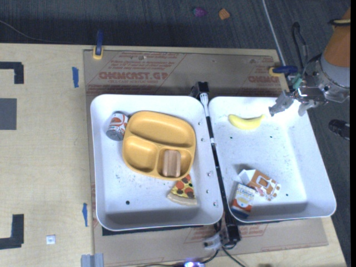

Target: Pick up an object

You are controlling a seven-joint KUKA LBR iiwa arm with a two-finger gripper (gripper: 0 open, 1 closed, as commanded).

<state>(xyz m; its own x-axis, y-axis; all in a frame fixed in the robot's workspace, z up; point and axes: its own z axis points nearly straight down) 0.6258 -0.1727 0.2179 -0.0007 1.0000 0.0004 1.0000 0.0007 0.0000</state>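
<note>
**On the table: two white bins, claw above the right one**

On the table, the left bin [105,204] holds a yellow divided plate [158,143] lying flat across its upper middle. A toy hot dog [170,163] rests in the plate's lower right compartment. A crushed soda can [117,125] lies at the plate's upper left, touching its rim. A toy pizza slice [182,189] lies on the bin floor just below the plate's lower right corner.

The right bin [311,166] sits just beside the left one, their rims meeting along a dark clamp strip [208,132]. A toy banana [245,121] lies near this bin's upper left corner, curved side down. Near the bin's lower edge, well apart from the banana, a small orange-and-white carton [243,198] lies beside an orange-and-white patterned packet [260,183], the two touching.

The claw [290,105] hovers over the upper right corner of the right bin, to the right of the banana and apart from it. Its two fingers stand spread, with nothing between them and touching none of the objects.
</note>
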